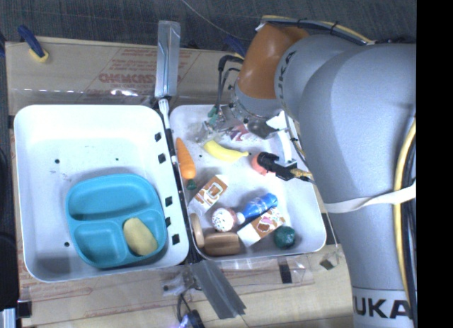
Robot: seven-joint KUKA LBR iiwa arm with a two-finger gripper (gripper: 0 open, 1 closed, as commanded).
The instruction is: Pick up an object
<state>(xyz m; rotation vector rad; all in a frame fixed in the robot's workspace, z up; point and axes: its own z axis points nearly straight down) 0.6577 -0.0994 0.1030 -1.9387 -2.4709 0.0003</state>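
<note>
We saw the arm hide the right bin's far corner. The end effector hung there above the banana; we couldn't tell its state.

The right bin was crowded: a carrot lay along its left wall, a banana near the far end, and cartons, a blue bottle, a dark green ball and a brown roll packed the near half. The arm overhung its far right corner. The left bin had open floor around a blue tray holding a potato.
</note>
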